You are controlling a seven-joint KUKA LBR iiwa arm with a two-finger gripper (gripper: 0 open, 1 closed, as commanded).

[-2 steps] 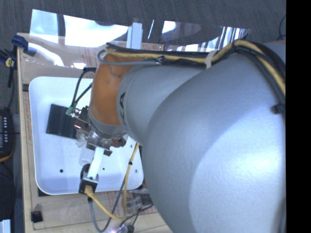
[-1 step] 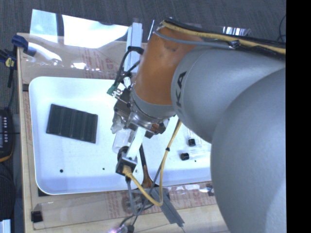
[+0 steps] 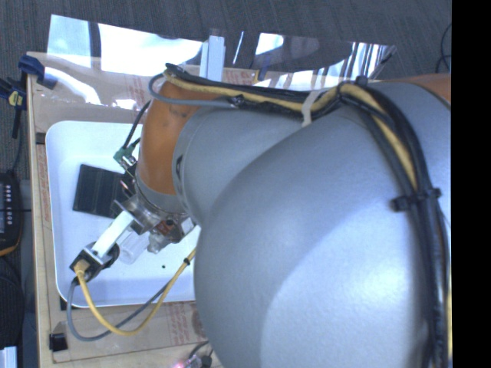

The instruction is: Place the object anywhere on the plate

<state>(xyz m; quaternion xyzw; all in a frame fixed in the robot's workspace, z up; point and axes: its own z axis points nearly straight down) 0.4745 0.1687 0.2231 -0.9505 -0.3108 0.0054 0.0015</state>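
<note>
My gripper (image 3: 138, 240) hangs low over the left bin (image 3: 61, 205) beside a dark flat object (image 3: 100, 188) — reaching, probably; jaws open or shut, I cannot tell. Next — a sure grasp.

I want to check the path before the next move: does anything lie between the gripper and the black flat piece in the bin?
Nothing visible does. The gripper hangs just beside the right edge of the black flat piece, with bare floor of the white bin around them. The grey arm covers the bin's right part, so I cannot judge there.
</note>
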